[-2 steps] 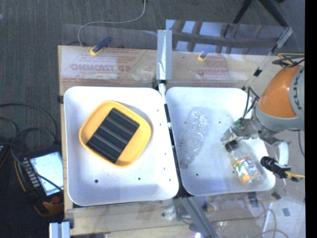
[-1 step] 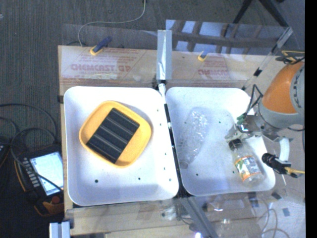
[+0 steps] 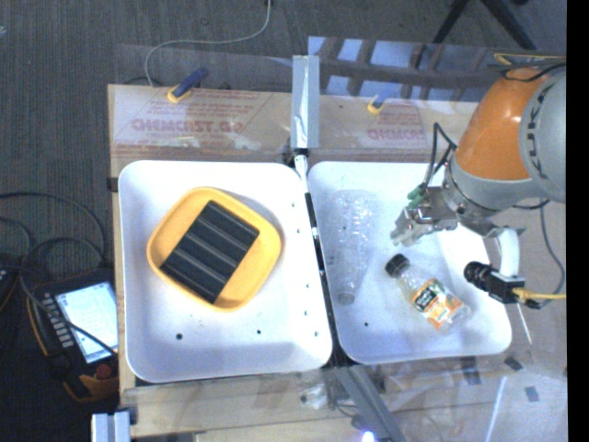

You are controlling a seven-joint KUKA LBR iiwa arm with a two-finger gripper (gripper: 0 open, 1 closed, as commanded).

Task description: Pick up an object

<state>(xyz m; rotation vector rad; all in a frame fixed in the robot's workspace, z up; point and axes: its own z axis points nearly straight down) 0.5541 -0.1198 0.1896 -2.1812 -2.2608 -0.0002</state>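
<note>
In the right bin [image 3: 368, 339] a small clear bottle [image 3: 426, 293] with a black cap and an orange-green label lies on its side. A clear plastic bottle [image 3: 349, 242] lies lengthwise near the bin's left wall, hard to make out against the white. My gripper [image 3: 411, 225] hangs over the right bin, just above and a little right of the small bottle's cap. I see nothing between its fingers. The left bin [image 3: 147, 339] holds a yellow dish [image 3: 214, 247] with a black ribbed insert.
A metal divider [image 3: 305, 109] rises between the bins at the back. The arm's orange band [image 3: 502, 136] and grey body overhang the right bin's far right corner. A black cable fitting [image 3: 490, 280] sits at the right bin's right edge.
</note>
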